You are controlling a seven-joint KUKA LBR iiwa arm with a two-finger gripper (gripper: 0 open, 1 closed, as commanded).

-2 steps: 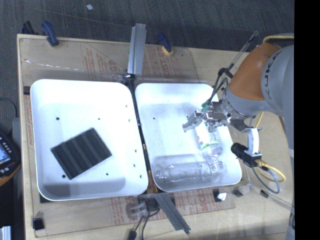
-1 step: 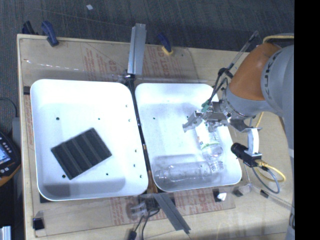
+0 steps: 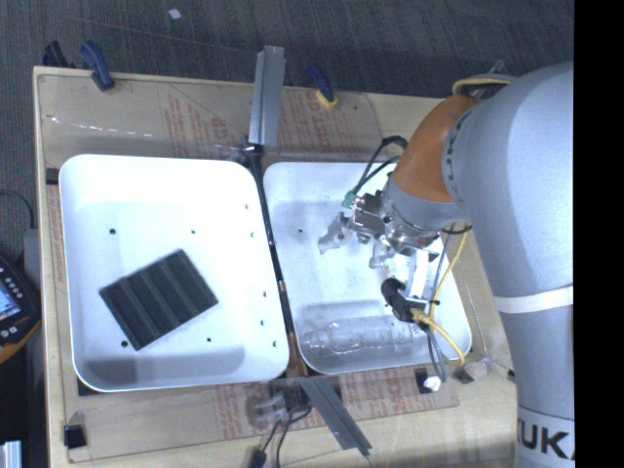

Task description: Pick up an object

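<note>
The grey arm [image 3: 522, 213] is reaching in over the right bin [image 3: 292, 261], its orange band [image 3: 429, 159] sitting above the wrist. The gripper [image 3: 356, 234] is hanging over the middle of that bin, on the side away from the clear plastic bottle [image 3: 356, 339]. Whether the jaws are apart or together I cannot tell; the fingers are lost against the white floor and the clutter of fittings at the wrist. Nothing is showing between them that I can make out.

The bottle is lying on its side along the near wall of the right bin, below the gripper and apart from it. It is pale and see-through, so its outline is faint. Yellow and green cables [image 3: 439, 300] are looping down from the wrist, passing over the bottle's right end.

Left of the right bin, touching it along the shared edge, the left bin [image 3: 88, 183] is holding a dark ribbed slab [image 3: 159, 297], lying flat and turned at an angle in its near half. Beyond the bins, blue clamps [image 3: 97, 64] are gripping the far edge of the bench [image 3: 146, 110].
</note>
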